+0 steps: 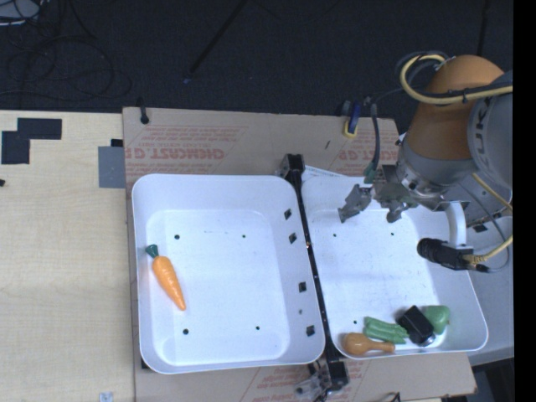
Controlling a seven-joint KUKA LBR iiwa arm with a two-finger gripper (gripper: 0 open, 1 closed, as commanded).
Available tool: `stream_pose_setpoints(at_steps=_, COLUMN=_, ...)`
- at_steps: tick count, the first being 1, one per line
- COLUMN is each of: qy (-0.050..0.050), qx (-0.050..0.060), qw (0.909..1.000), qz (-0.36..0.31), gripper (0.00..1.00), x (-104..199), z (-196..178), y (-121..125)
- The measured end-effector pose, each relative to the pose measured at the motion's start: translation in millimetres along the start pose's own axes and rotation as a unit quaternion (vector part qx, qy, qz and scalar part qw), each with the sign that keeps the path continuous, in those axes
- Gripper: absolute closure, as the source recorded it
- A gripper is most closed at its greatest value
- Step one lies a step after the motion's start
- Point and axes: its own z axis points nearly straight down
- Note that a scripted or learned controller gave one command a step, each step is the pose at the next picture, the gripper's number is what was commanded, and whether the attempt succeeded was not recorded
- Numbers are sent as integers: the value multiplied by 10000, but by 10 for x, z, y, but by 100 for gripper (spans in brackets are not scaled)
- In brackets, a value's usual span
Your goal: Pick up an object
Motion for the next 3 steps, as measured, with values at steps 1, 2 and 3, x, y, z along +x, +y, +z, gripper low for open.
stream_pose_setpoints(at_steps=1, qy=1, qx=5, qw=10000, qz=3, gripper=100, x=-9, z=-98, y=-1)
stream_pose_setpoints(at_steps=2, qy=-9, qx=-98, qw=9999, qz=-23, gripper=100, x=322, z=-1516, y=474)
stream_pose_setpoints(at_steps=3, qy=-2, qx=10, qw=10000, qz=-11, gripper=100, x=666, z=-1121, y=438)
